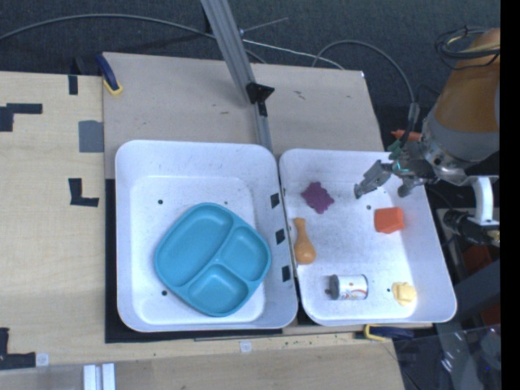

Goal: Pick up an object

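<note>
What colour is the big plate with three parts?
Blue. The divided plate shows in the camera view, in the left bin.

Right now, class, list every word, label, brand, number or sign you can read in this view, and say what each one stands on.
No text here can be read.
Small white can, lying on its side in the right bin: it carries a label with reddish marks, too small and blurred to read.
Blue divided plate, purple block, orange block: no print visible.

Robot lab, arm [467,96], taped bench [49,242], bins [130,157]
</note>
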`<state>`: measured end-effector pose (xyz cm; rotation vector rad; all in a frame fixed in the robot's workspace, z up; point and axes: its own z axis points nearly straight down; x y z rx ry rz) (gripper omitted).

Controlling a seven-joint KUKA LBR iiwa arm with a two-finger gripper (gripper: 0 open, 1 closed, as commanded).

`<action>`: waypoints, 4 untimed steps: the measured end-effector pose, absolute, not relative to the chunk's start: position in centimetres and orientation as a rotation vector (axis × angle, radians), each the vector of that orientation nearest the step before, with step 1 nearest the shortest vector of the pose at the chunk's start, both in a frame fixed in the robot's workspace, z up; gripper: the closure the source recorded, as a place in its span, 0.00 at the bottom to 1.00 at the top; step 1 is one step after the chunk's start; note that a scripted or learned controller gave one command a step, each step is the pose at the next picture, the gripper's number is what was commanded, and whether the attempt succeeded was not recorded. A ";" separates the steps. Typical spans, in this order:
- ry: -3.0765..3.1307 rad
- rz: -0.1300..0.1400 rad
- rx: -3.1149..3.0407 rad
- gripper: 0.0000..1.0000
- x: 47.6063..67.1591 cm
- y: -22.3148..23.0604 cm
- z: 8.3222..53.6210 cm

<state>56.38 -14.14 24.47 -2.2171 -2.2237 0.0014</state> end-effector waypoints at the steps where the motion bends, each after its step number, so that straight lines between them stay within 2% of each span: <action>1: -2.223 0.001 -2.218 0.00 56.4 -14.1 24.5; 2: -2.218 0.009 -2.216 0.00 56.4 -14.6 18.2; 3: -2.221 0.007 -2.215 0.00 57.2 -14.2 12.8; 4: -2.224 0.002 -2.220 0.00 57.3 -14.1 8.8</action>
